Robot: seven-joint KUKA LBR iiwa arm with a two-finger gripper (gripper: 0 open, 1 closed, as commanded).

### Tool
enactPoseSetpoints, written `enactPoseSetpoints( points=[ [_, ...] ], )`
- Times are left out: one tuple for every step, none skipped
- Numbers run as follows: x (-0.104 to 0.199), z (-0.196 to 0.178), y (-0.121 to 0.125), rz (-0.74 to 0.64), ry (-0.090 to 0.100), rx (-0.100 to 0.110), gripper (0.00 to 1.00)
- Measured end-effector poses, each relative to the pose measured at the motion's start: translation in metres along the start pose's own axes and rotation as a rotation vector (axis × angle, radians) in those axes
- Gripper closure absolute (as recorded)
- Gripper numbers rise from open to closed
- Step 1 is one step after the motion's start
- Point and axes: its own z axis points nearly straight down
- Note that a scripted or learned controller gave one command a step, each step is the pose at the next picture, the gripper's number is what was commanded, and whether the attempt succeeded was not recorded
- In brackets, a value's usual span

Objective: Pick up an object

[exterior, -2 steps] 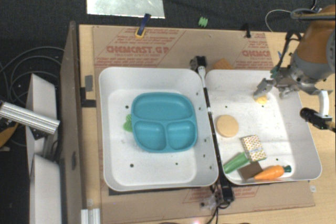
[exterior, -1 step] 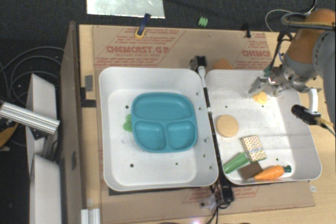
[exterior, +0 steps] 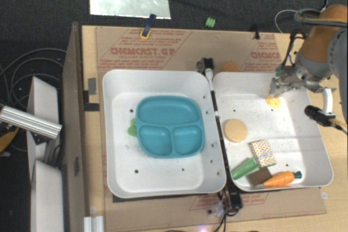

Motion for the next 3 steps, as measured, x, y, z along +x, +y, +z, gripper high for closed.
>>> enactPoseSetpoints(
  points=[
    [0.0,0.001,-0.001,-0.001,0.0,0.003,0.0],
    [0.0,0.001,-0.013,0.005,0.002,0.008,0.0],
    [0.001,0.014,-0.003,0.002,0.001,0.005,0.0]
  ],
)
